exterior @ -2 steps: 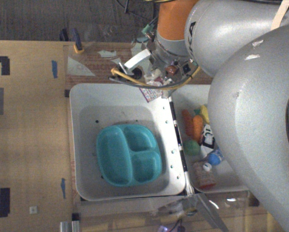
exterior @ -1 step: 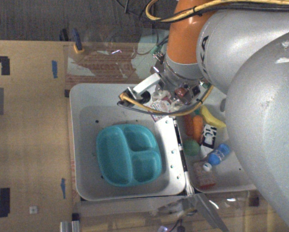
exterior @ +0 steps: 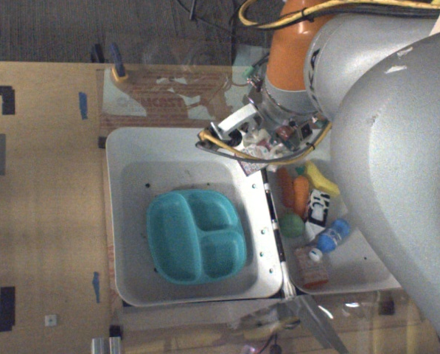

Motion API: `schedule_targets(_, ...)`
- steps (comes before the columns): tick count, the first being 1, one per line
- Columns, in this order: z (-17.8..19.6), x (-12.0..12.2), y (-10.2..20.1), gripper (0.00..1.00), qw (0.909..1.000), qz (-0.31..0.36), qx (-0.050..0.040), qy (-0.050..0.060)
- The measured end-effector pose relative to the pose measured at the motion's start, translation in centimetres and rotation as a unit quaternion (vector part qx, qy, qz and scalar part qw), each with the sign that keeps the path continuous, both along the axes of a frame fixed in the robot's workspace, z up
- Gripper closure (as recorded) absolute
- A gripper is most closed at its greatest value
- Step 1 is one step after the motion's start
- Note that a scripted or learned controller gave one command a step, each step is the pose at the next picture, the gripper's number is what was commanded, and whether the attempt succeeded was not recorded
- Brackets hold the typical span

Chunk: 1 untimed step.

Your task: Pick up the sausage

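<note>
Wooden tabletop carries two white bins; the left bin (exterior: pixel 124 198) holds a teal tray (exterior: pixel 196 236). Among the right bin's clutter, the sausage can't be singled out. The gripper (exterior: pixel 258 144) hovers at its far edge, state unclear; confirm the target before descending.

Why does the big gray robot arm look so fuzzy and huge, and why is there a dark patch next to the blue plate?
In the camera view, the arm sits close to the lens, so it looks oversized and soft. The teal plate casts a faint shadow on the left bin, lit from above. The items in the right bin look slightly blurry, and the arm's shell shows a mild sheen.
</note>
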State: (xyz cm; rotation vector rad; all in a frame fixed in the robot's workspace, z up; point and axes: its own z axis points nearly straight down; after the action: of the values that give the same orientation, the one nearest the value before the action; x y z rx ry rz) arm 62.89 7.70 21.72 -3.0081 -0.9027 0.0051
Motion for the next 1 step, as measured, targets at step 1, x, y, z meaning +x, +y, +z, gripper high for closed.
schedule_targets(1,-9.16,-2.85,2.42,1.00,0.9986,0.051,0.0017,-0.009)
